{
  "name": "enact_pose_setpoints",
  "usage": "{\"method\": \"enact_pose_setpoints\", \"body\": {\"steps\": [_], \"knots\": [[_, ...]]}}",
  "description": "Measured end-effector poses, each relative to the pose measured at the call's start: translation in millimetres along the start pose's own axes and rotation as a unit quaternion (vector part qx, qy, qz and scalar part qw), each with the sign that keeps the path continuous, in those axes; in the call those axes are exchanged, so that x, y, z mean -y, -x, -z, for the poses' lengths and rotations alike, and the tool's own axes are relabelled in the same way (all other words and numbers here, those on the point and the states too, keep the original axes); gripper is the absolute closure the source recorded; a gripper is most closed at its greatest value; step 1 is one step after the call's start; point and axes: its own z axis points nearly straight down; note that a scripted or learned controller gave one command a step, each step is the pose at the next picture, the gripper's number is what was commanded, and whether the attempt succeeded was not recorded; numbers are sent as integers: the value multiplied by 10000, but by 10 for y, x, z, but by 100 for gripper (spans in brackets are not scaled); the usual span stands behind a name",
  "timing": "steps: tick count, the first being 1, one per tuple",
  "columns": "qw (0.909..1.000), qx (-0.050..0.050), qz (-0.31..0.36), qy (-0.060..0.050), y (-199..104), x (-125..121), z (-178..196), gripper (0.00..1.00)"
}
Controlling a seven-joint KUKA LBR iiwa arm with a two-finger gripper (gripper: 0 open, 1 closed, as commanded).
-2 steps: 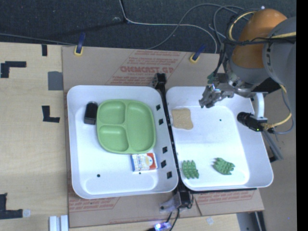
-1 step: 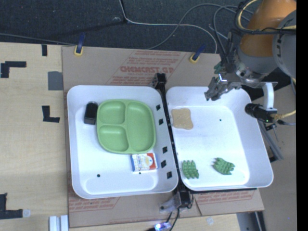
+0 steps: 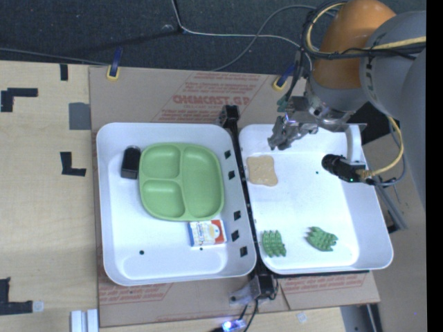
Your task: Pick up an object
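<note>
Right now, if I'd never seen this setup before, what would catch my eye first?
Probably the big grey arm with its orange band reaching in from the right, its gripper hanging over the top of the right bin. Next, the green divided plate in the middle of the left bin. Then the tan slice just below the gripper.

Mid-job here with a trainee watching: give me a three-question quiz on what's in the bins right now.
1. True or false: the green plate lies in the right bin.
2. Which thing lies nearest the gripper? A) slice of toast B) small carton C) black block
3. How many green toys lie in the right bin?

Key: 1 false, it lies in the left bin. 2 A. 3 two.
</note>
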Motion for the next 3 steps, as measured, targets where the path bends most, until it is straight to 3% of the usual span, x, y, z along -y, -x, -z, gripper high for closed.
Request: {"method": "enact_pose_setpoints", "body": {"steps": [3], "knots": [[10000, 0, 2, 0, -1520, 135, -73, 100]]}}
